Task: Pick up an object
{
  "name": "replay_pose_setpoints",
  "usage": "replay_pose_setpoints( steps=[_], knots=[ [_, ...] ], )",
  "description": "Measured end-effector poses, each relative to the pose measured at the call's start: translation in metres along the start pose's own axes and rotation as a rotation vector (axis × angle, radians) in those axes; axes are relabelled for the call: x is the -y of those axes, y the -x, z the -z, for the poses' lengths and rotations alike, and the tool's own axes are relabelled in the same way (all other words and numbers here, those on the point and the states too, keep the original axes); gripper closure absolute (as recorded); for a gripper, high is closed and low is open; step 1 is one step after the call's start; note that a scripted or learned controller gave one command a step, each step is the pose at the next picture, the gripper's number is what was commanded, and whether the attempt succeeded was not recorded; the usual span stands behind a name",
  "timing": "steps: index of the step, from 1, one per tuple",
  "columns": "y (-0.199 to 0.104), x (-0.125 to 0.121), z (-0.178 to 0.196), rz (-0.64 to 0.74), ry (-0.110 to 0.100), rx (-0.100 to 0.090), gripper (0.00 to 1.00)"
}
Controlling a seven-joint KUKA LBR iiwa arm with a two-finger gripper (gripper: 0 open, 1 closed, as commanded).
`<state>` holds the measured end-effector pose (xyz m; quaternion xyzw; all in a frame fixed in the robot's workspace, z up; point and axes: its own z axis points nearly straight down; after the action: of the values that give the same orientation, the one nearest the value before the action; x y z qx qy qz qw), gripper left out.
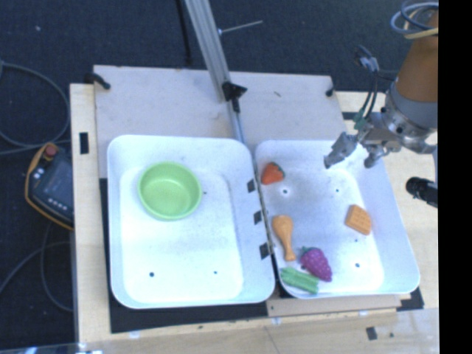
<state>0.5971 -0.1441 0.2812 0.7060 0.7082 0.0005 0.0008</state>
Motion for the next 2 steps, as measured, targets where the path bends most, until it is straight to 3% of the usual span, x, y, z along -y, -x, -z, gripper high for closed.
replay_pose_setpoints(
  steps=[1, 2],
  knots=[
    [0.0, 0.0, 0.0, 0.0, 0.0, 0.0, 0.0],
    [0.003, -0.001, -0.063, -0.004, -0.007, 0.001, 0.0]
  ],
)
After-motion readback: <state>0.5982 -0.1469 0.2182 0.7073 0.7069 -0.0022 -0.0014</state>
